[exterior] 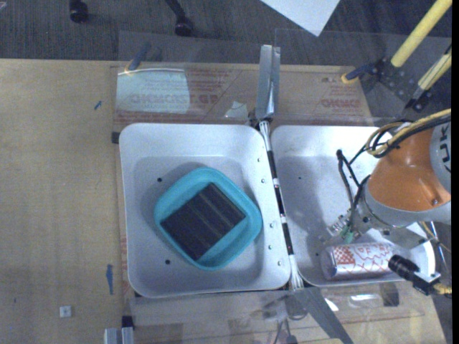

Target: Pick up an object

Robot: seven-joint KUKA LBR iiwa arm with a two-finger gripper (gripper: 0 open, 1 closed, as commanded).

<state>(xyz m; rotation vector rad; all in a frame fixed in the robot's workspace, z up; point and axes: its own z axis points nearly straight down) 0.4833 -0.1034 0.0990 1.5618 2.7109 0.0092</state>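
teal container (247, 217), black insert (203, 221) | can (360, 257): white, red pattern | bins (143, 192): white

The gripper (351, 229) sits low in the right bin (308, 156). A patterned can (356, 258) blocks just below it; bare floor lies open to its left.

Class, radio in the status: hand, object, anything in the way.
Hand low in right bin. Red-patterned can lying beside it, not held. Teal container in left bin.

Even, bright overhead light, glare on the white bins (143, 149), soft shadows, slightly blurry throughout
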